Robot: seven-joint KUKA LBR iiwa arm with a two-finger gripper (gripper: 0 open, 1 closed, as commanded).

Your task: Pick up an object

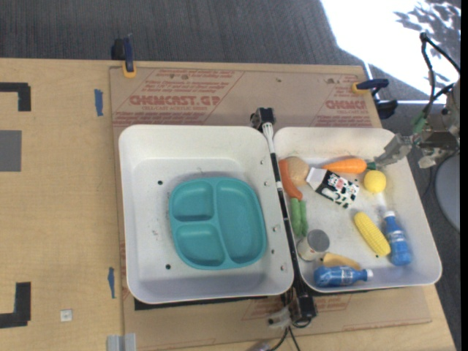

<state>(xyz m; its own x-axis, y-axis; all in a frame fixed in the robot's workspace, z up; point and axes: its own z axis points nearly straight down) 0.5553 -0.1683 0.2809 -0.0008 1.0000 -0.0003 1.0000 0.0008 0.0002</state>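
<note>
Blue bottle (342, 276) near corn (371, 233)

Under me lies a matt, pale wooden desk (51, 218) topped by a brown cardboard sheet with red print (219, 97). Both shallow white plastic bins (139, 152) look smooth and faintly glossy. The teal divided plastic plate (217, 223) has a soft sheen. The yellow plastic corn cob (371, 233) looks bumpy, and the blue plastic bottle (341, 275) looks shiny.

Bench and floor from above
A tan wooden bench (58, 218) meets dark grey carpet (183, 13) (a bright sunlit patch (380, 13) falls at upper right)
</note>
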